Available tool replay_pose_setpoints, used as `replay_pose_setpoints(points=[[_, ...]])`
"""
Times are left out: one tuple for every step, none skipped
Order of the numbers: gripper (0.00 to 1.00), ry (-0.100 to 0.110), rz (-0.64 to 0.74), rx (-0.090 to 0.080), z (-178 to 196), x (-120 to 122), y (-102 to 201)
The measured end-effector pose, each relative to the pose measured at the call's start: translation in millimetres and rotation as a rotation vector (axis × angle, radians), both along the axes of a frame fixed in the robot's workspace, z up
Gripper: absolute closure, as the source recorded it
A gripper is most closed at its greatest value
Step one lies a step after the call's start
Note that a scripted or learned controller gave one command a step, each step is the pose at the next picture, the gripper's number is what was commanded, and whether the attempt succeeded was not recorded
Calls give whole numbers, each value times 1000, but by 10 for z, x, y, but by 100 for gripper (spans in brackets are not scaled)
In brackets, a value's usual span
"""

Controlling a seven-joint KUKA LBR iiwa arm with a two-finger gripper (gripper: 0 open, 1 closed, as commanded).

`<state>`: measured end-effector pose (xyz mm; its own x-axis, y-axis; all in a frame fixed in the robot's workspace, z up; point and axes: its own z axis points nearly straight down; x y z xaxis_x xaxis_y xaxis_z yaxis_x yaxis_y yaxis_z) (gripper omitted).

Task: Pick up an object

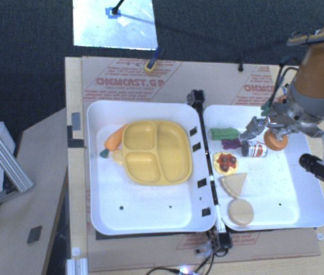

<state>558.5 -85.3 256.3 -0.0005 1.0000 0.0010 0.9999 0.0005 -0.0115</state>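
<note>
Grey gripper (263, 129) over right bin (308, 211) — beside small can (255, 149) — grasp impossible to tell.

Grey arm (322, 67) (orange-banded) reaching in from right, wrist lowered, tilted leftward

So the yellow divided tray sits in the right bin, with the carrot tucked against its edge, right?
Not quite. The camera view shows the yellow divided tray in the left bin, not the right one. The carrot does lie against its edge there.

End effector (257, 132) above small can (255, 149)
</note>
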Motion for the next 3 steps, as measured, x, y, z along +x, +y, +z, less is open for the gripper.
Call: replay_pose_setpoints(points=[[0,-13,2,-1,66,21,1],[0,-8,0,0,-565,21,-10],[0,-8,0,0,-1087,81,-89]])
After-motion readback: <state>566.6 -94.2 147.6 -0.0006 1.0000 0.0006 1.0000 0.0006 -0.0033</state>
